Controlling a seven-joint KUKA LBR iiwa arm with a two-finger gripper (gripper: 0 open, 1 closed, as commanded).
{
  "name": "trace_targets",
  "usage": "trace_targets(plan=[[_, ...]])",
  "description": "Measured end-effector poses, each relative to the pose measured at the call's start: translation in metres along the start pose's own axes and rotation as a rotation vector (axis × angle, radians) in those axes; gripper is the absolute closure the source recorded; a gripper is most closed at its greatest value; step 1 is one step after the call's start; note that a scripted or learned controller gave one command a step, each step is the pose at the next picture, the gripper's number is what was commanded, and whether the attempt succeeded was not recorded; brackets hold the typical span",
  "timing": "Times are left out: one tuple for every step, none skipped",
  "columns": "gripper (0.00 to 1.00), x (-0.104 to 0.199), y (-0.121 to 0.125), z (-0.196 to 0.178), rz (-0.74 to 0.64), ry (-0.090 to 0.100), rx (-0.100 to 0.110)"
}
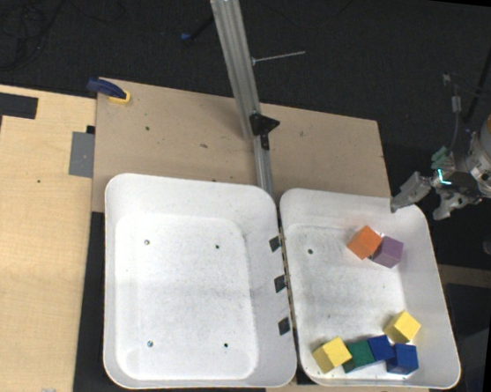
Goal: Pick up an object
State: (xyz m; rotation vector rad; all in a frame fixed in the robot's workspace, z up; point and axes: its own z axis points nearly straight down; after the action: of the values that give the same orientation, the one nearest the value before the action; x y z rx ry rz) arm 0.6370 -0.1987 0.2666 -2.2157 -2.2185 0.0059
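The right bin [319, 210] holds several small cubes. An orange cube [365, 242] touches a purple cube [389, 251] near its far side. Along the near right corner lie a yellow cube [405, 327], two blue cubes [382, 348], a green cube [359, 354] and another yellow cube [331, 353]. My gripper [425, 199] hovers over the bin's far right corner, up and to the right of the orange cube. It is open, with nothing between its fingers.
The left bin [140, 188] sits beside the right one, joined by black clips [279, 283]. A slanted aluminium rail [242, 75] rises behind the bins. A blue-and-yellow clamp [107, 89] lies at the board's far left corner.
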Motion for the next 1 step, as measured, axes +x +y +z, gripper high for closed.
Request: trace_targets(plan=[[0.0,0.0005,0.0009,-0.0027,-0.003,-0.001,-0.004]])
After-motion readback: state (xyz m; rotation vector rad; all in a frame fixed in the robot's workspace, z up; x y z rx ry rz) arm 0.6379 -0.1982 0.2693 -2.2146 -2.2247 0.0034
